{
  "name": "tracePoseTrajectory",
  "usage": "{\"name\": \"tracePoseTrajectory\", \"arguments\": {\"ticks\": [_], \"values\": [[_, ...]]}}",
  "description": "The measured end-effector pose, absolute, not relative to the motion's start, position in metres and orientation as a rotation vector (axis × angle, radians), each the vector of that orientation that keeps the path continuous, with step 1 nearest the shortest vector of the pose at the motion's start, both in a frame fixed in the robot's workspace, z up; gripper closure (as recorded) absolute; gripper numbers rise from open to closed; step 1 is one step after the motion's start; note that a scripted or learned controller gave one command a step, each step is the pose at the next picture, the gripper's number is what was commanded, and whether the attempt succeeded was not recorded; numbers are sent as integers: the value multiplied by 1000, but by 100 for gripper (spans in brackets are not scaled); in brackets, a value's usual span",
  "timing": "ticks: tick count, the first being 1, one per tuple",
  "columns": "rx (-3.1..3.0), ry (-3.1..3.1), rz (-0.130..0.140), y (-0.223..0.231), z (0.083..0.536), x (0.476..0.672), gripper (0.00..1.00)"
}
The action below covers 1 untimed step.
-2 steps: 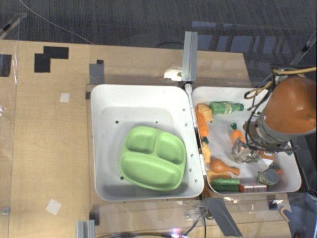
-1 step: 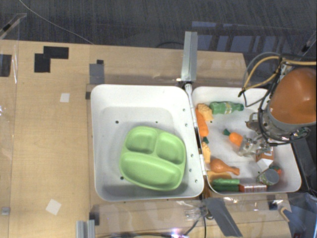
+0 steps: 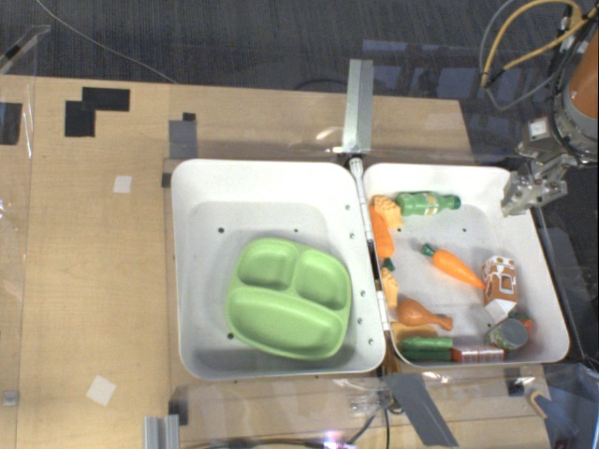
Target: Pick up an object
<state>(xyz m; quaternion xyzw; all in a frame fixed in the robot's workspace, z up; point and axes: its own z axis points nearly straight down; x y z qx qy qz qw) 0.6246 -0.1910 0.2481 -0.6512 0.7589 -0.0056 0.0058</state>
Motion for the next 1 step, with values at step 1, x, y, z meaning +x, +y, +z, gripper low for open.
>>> {"name": "tracePoseTrajectory", "arguments": {"ticks": [1], "values": [[-2437, 1971, -8, -196, 125, 605, 100]]}}
